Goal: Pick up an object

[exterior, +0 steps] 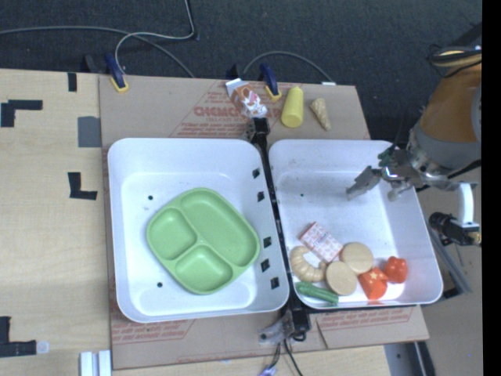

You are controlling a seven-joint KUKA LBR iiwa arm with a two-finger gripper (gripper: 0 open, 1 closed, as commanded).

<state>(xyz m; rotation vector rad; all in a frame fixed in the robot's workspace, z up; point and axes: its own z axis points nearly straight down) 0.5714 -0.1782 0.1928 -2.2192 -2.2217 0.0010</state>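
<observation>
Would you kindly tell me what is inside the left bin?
The left bin holds a green divided plate, its compartments showing nothing in them. The bin floor beneath the plate is covered, so I cannot see that.

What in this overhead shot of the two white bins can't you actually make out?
- Grey pincer, camera view: too small and blurred to tell whether it is open or shut.
- Small printed carton behind the bins: print too small to read.
- Green bean-like toy in the right white bin: partly covered by the round tan food pieces.
- Grey and orange arm: cut off by the right edge.
</observation>
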